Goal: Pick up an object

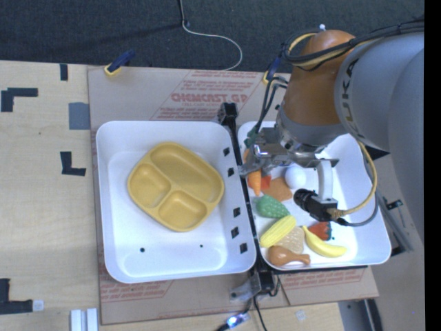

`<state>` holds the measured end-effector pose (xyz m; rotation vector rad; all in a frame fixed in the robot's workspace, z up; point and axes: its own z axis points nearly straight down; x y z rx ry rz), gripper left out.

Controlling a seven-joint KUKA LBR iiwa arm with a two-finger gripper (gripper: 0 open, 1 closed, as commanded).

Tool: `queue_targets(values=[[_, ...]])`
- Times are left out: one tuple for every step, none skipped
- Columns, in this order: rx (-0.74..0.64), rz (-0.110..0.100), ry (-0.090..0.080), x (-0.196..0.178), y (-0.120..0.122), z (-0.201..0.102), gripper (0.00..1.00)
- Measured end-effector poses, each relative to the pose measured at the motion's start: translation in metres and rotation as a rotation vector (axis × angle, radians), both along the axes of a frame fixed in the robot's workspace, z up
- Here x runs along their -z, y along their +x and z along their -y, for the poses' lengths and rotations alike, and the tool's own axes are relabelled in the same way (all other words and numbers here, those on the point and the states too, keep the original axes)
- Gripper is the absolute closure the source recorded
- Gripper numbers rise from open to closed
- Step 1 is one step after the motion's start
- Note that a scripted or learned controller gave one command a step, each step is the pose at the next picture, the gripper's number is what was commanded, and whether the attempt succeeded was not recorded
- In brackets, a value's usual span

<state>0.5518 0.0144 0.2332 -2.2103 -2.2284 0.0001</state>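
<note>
My arm comes in from the right and hangs over the right-hand shallow white plastic bin [372, 243], its claw [270, 163] low among the toy food at the bin's left wall. From up here the wrist covers the tips, so I cannot tell how far the claw is spread or whether it has anything.

I judge the nearest candidates to be the orange toy carrot piece [256, 181] just under the claw and the white egg-shaped toy [296, 176] beside it. The green leafy toy [270, 207], yellow corn cob [277, 230], brown drumstick [288, 256] and yellow banana [324, 247] lie crowded toward the near wall.

The left white bin [114, 205] carries a yellow three-compartment plastic tray [176, 185], probably as a drop-off.

Red print on the cardboard sheet [200, 95] covering the worktop looks like "CHEMCAST GP", though blurred.
</note>
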Motion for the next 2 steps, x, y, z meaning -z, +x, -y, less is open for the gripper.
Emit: queue_targets(values=[[0.004, -0.002, -0.002, 0.001, -0.012, -0.032, 1.00], [0.007, -0.002, -0.004, 0.020, -0.005, -0.029, 1.00]])
